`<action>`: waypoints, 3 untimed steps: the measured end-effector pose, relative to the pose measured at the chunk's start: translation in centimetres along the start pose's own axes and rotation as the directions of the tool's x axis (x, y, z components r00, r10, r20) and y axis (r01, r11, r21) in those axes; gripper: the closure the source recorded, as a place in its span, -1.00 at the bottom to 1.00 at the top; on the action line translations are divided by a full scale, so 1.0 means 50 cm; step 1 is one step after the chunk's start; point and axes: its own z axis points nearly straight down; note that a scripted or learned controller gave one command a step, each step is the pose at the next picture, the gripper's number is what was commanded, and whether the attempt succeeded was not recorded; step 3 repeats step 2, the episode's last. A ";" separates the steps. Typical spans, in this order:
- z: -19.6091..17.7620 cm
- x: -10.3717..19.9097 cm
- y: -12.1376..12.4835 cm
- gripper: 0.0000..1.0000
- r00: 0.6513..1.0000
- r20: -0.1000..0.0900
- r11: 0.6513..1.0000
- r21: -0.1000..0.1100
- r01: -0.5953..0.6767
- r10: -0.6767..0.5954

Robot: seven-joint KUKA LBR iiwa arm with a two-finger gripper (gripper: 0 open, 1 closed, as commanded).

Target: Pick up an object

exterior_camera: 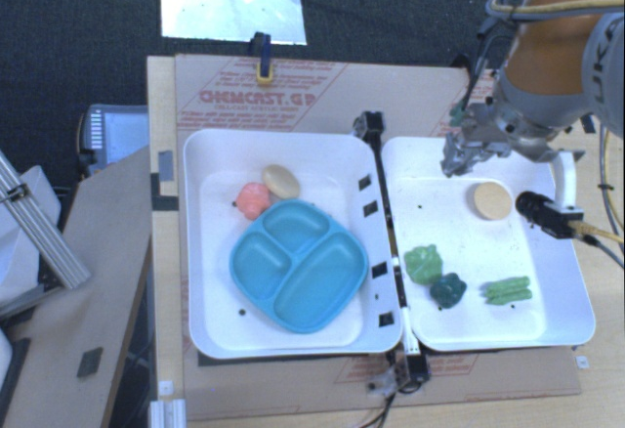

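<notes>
Over the right bin [566,319], near its back wall, hangs the pincer [459,160]; whether it is open or closed cannot be told. Just beside it lies a tan disc [491,200], round, with no long axis. Nearer the front lie a light green lump [424,264], touching a dark teal lump [448,290], and a green pod [507,291] lying left to right. Left bin [210,221]: blue divided plate [298,265], pink ball [253,198], beige oval [281,181].
</notes>
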 end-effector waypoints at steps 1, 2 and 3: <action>0.009 0.107 0.001 1.00 1.000 -0.001 1.000 0.002 0.000 0.000; 0.024 0.231 0.022 1.00 1.000 -0.001 1.000 0.001 0.000 0.000; 0.024 0.231 0.022 1.00 1.000 -0.001 1.000 0.001 0.000 0.000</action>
